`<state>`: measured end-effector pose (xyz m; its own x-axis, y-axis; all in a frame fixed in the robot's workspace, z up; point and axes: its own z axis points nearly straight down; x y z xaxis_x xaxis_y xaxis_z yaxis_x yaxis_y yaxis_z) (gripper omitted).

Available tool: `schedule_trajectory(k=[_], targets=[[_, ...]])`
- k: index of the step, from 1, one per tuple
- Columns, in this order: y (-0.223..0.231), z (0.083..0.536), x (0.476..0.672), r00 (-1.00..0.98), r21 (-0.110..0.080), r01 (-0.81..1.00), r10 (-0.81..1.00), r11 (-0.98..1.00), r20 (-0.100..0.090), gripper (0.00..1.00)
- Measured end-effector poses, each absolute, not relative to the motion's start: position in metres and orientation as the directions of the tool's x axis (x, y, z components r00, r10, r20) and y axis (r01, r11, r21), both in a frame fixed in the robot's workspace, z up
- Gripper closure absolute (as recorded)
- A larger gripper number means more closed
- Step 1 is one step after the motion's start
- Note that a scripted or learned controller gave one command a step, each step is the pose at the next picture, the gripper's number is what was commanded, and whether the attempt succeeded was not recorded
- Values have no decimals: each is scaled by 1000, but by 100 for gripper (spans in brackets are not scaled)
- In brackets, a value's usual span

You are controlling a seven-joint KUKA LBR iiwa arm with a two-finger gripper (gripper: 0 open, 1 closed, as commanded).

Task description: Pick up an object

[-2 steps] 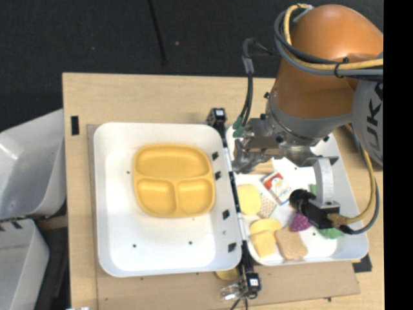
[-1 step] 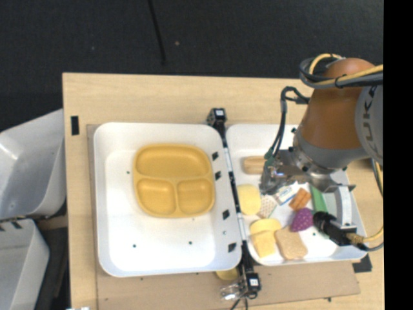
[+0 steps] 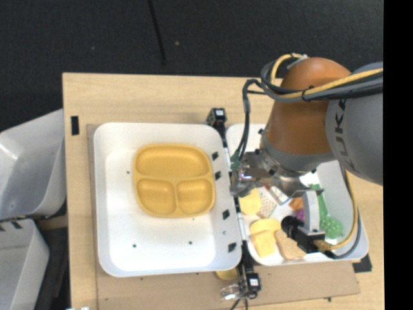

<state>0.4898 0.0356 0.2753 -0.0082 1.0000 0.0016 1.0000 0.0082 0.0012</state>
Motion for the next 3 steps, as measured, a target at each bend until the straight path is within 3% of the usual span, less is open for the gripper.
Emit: schedule_trajectory(k=[2,3], targets=[[86,464,490,-7,11,1000,1000,7,2,100],[75,400,490,1,-4,1000,1000,-1,-2,100]])
